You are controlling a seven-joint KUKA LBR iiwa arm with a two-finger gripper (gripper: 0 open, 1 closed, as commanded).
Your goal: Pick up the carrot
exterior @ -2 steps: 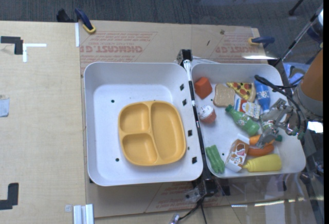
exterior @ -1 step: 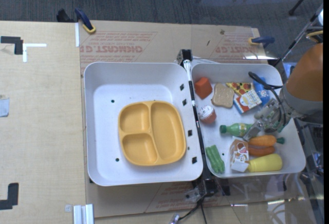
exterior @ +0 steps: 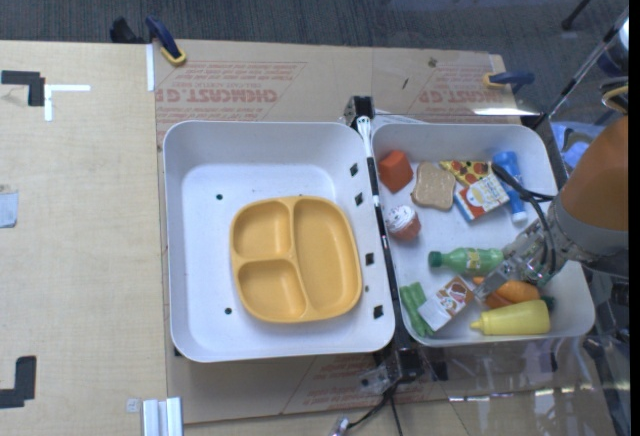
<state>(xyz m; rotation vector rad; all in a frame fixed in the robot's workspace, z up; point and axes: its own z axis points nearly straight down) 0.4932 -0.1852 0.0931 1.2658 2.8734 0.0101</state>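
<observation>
Right bin (exterior: 545, 139) crowded along its near and right walls, little free room there, carrot (exterior: 516, 292) in its near right corner just above the mustard bottle (exterior: 512, 320), claw (exterior: 512, 269) touching the carrot's top, claw state unclear, left bin (exterior: 185, 224) holding a yellow divided plate (exterior: 296, 258)

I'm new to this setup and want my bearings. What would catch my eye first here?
First, the yellow divided plate, alone in the left bin. Next, the cluttered right bin: a bread slice, a green bottle, a yellow mustard bottle and the orange carrot along its near right side. The gripper reaches in from the right, low over the carrot.
</observation>
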